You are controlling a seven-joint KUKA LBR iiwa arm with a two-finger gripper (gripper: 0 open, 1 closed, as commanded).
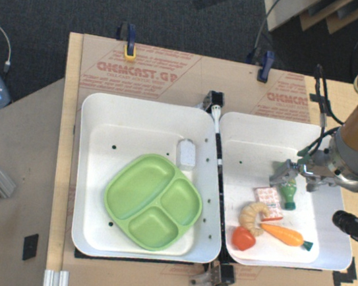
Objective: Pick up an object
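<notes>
i see the claw [289,172] low in the right bin [246,142], hovering at the top of a green object [288,192] (a small bottle or toy vegetable, too small to tell). i cannot tell how the claw is set, so no grasp is claimed. just beside the green object lie a pink-and-white packet [269,198], a croissant-like pastry [254,216], a carrot [283,235] and a red tomato [243,238], all crowded together. the left bin [90,159] holds a green divided plate [152,200] and a small white block [186,153]. my judgement: to grasp well, descend straight onto the green object, centred, clear of the packet, and lift only once it is firmly pinched.
</notes>
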